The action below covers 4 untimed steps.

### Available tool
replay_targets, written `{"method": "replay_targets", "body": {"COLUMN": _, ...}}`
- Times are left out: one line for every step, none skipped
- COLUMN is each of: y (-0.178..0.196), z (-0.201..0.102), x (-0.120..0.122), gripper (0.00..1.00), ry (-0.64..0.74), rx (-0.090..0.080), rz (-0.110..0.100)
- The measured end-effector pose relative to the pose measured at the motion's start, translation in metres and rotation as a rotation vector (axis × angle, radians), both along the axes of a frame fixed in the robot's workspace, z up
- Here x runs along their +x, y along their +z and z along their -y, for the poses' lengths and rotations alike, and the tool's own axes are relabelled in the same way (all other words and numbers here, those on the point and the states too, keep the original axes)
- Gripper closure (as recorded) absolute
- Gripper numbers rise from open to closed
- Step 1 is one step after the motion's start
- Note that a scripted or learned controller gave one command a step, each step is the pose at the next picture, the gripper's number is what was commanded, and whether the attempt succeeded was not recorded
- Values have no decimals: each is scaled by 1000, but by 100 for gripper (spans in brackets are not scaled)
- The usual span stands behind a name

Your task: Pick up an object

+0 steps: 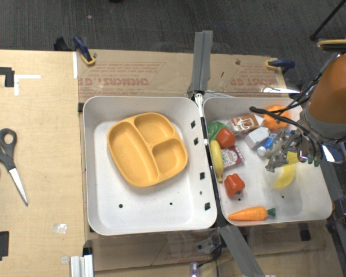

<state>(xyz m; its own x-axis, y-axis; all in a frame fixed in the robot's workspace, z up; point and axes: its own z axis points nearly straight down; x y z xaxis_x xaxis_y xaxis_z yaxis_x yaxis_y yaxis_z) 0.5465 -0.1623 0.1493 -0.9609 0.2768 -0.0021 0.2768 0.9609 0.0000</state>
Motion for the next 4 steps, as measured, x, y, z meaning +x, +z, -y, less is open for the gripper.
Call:
{"method": "replay_targets", "body": {"y": -58, "z": -21, "x": -68, "gripper": 100, "ry": 30, "rx": 0, "rz": 0}}
{"method": "replay_targets", "body": {"y": -52, "z": -19, "x": -62, "gripper": 0, "ry": 30, "rx": -6, "rz": 22}}
{"method": "replay_targets", "body": {"y": -56, "z": -71, "x": 59, "gripper": 0, "ry": 121, "rx": 0, "rz": 3}}
{"method": "replay_targets", "body": {"y": -56, "z": -32, "x": 45, "gripper": 0, "ry": 230, "rx": -1, "rz": 2}}
